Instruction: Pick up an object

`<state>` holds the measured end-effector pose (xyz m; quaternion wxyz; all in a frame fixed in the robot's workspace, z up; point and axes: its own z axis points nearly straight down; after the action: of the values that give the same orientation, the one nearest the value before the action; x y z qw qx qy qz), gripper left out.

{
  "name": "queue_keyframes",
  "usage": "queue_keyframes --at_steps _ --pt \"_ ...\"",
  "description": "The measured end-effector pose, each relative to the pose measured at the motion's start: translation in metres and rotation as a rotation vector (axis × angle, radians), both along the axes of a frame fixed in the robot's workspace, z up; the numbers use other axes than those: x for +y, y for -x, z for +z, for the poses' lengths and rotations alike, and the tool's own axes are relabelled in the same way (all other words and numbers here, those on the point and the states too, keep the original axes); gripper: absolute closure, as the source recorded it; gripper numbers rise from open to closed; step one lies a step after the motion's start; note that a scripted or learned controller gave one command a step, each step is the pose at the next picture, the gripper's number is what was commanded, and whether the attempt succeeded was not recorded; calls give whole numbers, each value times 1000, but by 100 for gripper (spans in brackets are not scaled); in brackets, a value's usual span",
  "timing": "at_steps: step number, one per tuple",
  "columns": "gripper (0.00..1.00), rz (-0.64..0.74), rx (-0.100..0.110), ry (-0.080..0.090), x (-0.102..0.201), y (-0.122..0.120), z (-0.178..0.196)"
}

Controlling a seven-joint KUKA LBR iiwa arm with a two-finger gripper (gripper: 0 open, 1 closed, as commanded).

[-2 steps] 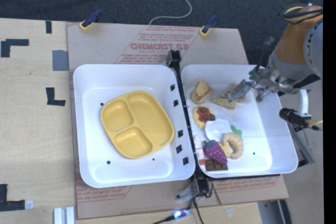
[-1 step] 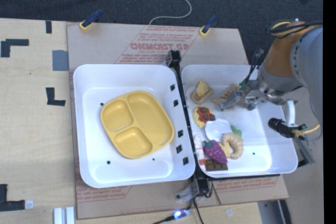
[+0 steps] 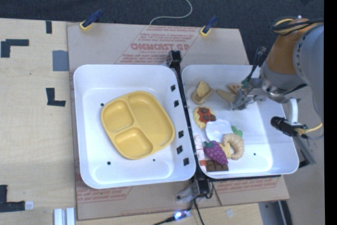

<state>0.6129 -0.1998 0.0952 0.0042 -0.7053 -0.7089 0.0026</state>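
Arm in from the right, tool (image 3: 239, 101) low in the right bin (image 3: 263, 163), far-middle part, just beside a tan wedge piece (image 3: 225, 94) and right of the yellow-tan piece (image 3: 201, 91). Tool state: cannot tell, too small and dark to read. Nothing visibly lifted or between its tips, so I judge the pick not done yet; looks like the reach/descend step. Candidate objects all sit in the right bin along its left side: red-and-yellow toy (image 3: 203, 115), white piece (image 3: 218, 128), croissant-like toy (image 3: 234, 145), purple grapes (image 3: 216, 151), dark brown block (image 3: 217, 166). Left bin (image 3: 87, 113) has a yellow divided plate (image 3: 138, 124), untouched. Left to do: close on an item, raise it clear of the bin. Both bins sit on cardboard on the desk (image 3: 31, 113).
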Motion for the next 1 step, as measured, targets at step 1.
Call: queue_keyframes --at_steps 1 --pt "100 -3 -8 1 3 -1 39"
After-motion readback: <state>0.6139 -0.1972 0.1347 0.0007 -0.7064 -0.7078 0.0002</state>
